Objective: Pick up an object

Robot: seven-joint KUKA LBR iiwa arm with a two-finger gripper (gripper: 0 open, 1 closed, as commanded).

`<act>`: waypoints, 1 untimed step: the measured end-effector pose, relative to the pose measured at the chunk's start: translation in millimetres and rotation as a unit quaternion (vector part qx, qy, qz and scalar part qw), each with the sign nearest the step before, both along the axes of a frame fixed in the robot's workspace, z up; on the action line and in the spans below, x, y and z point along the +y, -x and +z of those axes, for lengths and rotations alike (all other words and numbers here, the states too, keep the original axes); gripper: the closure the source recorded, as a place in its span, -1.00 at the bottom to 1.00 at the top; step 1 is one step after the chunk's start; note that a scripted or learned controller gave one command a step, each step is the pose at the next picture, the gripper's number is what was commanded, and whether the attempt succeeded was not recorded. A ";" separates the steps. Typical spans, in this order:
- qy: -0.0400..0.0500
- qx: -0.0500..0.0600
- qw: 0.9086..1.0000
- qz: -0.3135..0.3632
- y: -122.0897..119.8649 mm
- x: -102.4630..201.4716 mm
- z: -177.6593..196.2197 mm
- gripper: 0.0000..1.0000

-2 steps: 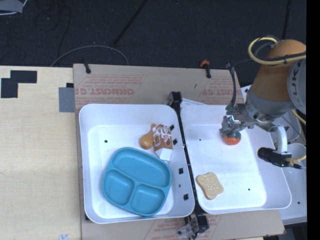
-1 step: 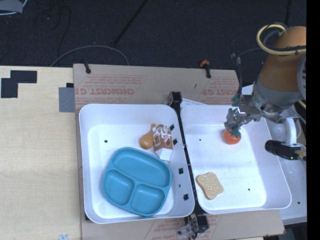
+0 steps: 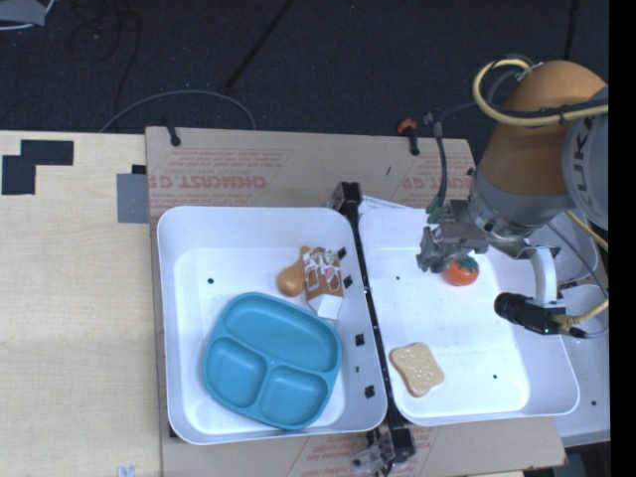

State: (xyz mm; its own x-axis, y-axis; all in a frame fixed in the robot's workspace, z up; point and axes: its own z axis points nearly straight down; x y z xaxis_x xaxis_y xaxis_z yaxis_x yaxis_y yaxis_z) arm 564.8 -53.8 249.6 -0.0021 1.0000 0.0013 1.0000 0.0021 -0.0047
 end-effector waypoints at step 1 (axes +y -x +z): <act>0.000 0.000 1.000 0.001 -0.1 52.9 -2.2 1.00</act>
